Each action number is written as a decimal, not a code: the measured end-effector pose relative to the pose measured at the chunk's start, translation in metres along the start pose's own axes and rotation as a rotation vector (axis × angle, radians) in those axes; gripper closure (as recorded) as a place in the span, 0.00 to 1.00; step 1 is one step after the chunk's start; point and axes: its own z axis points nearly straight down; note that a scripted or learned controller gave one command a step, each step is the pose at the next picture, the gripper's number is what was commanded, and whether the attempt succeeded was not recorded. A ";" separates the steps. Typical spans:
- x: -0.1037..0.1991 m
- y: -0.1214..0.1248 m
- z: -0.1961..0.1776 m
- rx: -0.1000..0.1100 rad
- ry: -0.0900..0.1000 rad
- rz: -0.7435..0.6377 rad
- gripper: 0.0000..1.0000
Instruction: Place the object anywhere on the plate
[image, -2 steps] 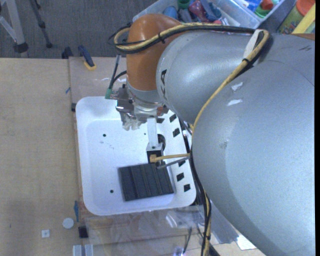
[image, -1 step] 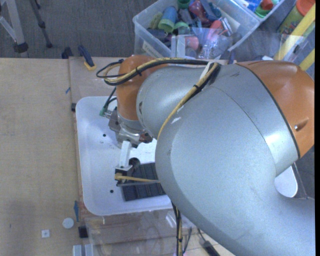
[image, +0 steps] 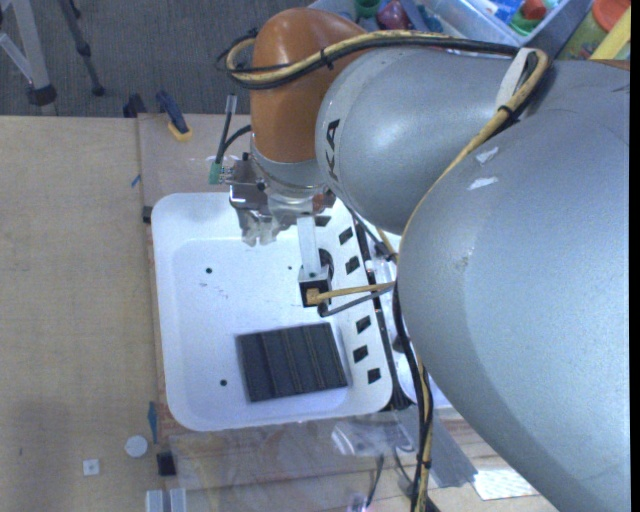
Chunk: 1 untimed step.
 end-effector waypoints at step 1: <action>0.002 0.032 0.056 -0.001 -0.001 0.045 1.00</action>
